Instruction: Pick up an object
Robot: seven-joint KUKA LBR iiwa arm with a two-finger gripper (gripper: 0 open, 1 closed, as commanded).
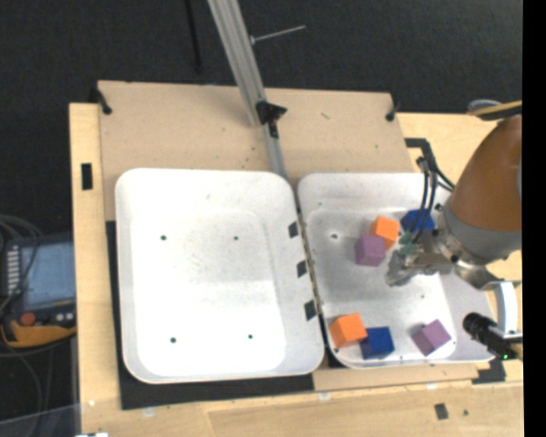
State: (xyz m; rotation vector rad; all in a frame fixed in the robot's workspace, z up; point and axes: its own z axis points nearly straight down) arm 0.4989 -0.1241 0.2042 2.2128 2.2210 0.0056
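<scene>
The blue cube point(378, 342), orange cube point(348, 329) and purple cube point(430, 336) are left at the right bin's point(346, 198) near wall, while the gripper point(402, 267) is best lowered squarely beside the upper purple cube point(369, 249).

A: What surrounds the bench point(237, 126)?
B: Dark floor point(91, 25); a slanted metal rail point(241, 53) crosses above.
A: And far left?
B: A handheld screen unit point(36, 285) with coiled cables point(0, 235).

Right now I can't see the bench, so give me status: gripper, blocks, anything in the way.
Gripper down in right bin, nothing seen held. Purple block and orange block just beside it. Three more blocks along the near wall.
</scene>
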